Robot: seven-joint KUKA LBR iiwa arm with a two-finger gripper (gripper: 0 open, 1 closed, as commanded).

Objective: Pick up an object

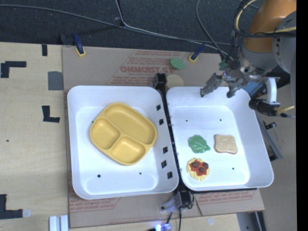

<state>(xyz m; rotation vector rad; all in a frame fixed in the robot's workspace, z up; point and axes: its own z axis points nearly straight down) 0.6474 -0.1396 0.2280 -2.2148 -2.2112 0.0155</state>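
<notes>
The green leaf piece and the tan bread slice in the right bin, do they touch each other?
Apart. In the camera view, a strip of white bin floor shows plainly between the green leaf piece and the tan bread slice.

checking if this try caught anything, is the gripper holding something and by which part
Nothing is held. The gripper hangs open over the far edge of the right bin, with only air between its fingers; the three food pieces lie on the bin floor.
</notes>
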